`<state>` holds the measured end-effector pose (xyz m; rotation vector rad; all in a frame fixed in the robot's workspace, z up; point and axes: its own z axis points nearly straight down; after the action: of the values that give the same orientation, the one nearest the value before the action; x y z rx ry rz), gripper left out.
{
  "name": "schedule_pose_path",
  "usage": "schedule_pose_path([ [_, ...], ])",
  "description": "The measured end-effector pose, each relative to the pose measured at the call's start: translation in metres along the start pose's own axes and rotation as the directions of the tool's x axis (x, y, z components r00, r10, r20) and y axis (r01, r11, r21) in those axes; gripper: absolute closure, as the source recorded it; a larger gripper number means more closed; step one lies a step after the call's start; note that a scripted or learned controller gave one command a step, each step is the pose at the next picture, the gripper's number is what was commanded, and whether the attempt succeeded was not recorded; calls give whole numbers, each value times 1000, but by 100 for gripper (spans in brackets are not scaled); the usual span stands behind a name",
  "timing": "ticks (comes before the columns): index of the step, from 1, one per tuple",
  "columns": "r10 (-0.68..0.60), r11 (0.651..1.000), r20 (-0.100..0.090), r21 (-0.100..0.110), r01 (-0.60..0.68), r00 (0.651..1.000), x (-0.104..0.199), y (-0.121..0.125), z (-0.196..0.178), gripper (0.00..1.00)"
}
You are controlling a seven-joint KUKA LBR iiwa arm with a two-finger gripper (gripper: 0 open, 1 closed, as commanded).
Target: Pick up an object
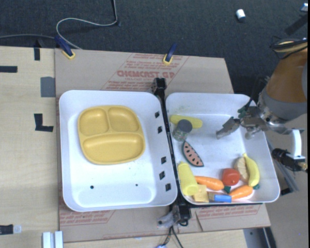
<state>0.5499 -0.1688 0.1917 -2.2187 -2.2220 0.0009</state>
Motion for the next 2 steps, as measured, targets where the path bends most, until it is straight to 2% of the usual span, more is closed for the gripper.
schedule_pose_path([
  [1,1,1000,-1,0,-1,1000,19,-66,107,0],
  [2,1,1000,0,-3,-1,1000,19,-65,97,100],
])
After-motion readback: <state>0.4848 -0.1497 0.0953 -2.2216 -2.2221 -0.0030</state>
